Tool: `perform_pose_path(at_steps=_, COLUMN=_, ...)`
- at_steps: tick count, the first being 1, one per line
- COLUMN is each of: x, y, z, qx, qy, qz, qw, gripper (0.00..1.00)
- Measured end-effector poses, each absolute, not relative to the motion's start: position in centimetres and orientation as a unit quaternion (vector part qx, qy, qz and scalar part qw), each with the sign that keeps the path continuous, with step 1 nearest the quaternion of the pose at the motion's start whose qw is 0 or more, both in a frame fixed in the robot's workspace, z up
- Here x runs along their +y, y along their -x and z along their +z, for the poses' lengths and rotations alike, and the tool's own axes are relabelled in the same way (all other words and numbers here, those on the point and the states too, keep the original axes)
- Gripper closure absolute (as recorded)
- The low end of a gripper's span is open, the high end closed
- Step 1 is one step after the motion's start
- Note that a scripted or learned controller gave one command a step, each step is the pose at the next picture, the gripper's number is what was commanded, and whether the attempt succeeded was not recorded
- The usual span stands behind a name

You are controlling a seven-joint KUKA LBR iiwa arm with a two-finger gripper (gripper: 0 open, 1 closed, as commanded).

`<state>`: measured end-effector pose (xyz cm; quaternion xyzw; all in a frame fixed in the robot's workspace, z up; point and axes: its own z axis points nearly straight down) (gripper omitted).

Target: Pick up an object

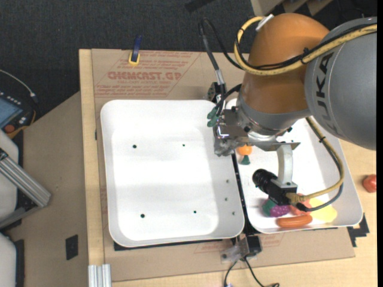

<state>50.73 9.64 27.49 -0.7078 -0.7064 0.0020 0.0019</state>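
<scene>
Camera view: the tool (227, 137) is held low at the right bin's (311, 175) left edge, its opening hidden, so open or closed cannot be told. Purple grapes (276, 209) and an orange-red piece (293, 221) are seen in the bin's near corner.

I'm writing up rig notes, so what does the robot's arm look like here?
The arm is bulky, smooth grey with dark lettering, and has a rounded orange band above the wrist. A yellow cable loops across the orange, and the gripper is silvery metal.
</scene>
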Motion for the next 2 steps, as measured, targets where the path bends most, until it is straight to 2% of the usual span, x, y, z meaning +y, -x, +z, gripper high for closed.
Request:
perform_pose_path(at_steps=1, x=16.6, y=-56.4, z=25.2, qx=-0.708, qy=0.706, qz=-0.0024, qw=-0.001, gripper=1.0)
perform_pose_path(at_steps=2, x=20.1, y=-51.4, z=33.9, qx=-0.708, qy=0.706, qz=-0.0009, qw=0.0, gripper=1.0)
